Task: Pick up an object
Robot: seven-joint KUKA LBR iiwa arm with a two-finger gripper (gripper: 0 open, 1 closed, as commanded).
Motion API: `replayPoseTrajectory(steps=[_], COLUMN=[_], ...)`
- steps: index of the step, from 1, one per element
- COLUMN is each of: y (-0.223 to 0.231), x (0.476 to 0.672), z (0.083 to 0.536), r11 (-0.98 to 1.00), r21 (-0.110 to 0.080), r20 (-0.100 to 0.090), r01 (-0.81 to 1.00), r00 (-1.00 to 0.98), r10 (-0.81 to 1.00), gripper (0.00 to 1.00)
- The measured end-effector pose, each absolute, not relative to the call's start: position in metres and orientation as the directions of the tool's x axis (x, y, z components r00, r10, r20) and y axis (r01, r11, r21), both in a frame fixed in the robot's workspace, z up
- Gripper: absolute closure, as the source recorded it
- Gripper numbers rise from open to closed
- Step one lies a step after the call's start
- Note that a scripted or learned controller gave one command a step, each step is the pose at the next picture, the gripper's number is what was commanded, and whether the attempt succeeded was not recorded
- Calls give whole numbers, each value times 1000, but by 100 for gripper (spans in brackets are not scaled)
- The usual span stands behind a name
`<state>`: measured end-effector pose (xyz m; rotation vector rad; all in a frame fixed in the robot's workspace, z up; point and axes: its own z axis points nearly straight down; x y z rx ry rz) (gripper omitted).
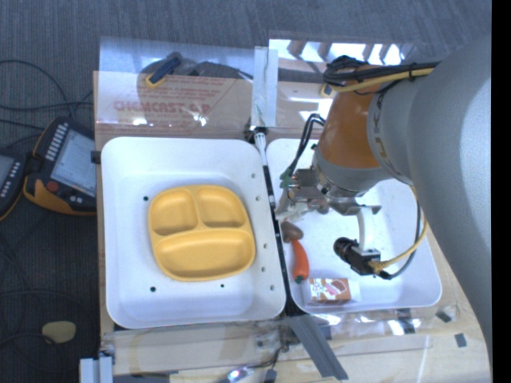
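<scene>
Camera view, right bin (427,290). Near its left wall: orange carrot (299,260), likely light, stiff, smooth; best pinched across the mid-length. At its front: small red packet (329,290). Above the carrot: gripper (307,204), lowered, state not discernible.

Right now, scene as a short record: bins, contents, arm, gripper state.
left bin: holds a yellow divided plate, lying flat near the middle
right bin: holds an orange carrot-shaped item, a small brown item just above it, and a red-and-white packet near the front wall
arm: reaches in from the right, over the right bin
gripper: low over the right bin's left side, close to the brown item; finger state cannot be told
held object: none seen between the fingers
outside the bins: handheld pendant on the floor to the left
</scene>
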<state>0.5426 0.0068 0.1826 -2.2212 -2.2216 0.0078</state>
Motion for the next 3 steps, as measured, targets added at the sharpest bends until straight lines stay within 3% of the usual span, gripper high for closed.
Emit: replayPoseTrajectory(steps=[1, 2, 3], y=[50, 6, -21], x=[593, 621, 589], z=[183, 201, 183], r11=[1, -1, -1], r21=[-3, -2, -4], r20=[-4, -4, -4], r01=[1000, 1000, 1000], r00=[-1, 1, 1], r10=[1000, 1000, 1000], gripper=[100, 100, 100])
